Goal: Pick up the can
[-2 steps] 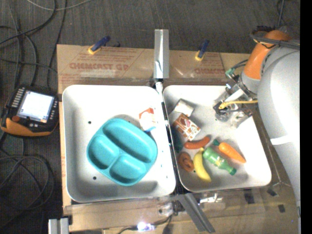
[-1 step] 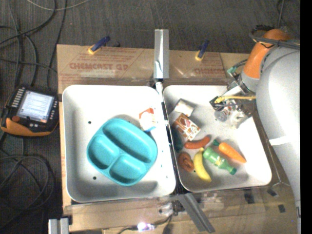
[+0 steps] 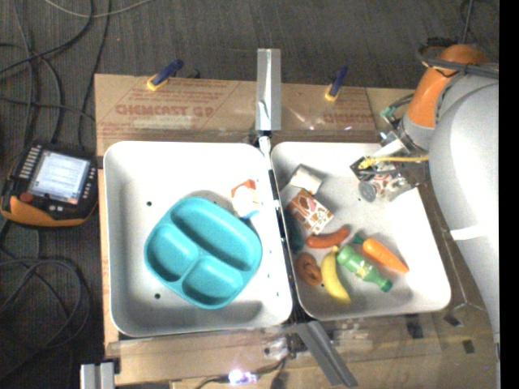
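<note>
Over right bin's (image 3: 422, 241) far corner, gripper (image 3: 381, 177) low.

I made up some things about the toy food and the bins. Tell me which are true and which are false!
1. The blue divided plate lies in the left bin. True.
2. The banana is on the blue plate. False: it lies in the right bin, beside the green bottle.
3. The carrot lies in the right bin. True.
4. The claw hangs over the left bin. False: it is over the right bin's far corner.
</note>
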You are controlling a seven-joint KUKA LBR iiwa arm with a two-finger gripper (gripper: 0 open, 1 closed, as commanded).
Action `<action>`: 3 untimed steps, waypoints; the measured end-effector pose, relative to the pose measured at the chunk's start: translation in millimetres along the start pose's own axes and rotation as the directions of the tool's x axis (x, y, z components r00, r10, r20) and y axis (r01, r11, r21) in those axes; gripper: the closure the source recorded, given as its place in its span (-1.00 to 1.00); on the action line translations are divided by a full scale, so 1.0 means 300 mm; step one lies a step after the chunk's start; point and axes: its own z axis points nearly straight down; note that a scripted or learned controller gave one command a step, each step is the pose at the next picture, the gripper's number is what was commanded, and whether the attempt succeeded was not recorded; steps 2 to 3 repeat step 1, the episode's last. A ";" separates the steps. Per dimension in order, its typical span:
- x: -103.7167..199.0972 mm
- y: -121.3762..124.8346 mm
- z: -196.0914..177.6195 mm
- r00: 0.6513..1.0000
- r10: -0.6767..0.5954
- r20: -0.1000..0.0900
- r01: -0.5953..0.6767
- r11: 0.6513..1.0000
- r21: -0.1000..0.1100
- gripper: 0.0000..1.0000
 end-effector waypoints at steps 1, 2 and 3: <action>-0.014 -0.036 -0.277 0.996 0.084 -0.004 -0.084 0.996 0.004 1.00; -0.014 -0.036 -0.277 0.996 0.084 -0.004 -0.084 0.996 0.004 1.00; -0.014 -0.036 -0.277 0.996 0.084 -0.004 -0.084 0.996 0.004 1.00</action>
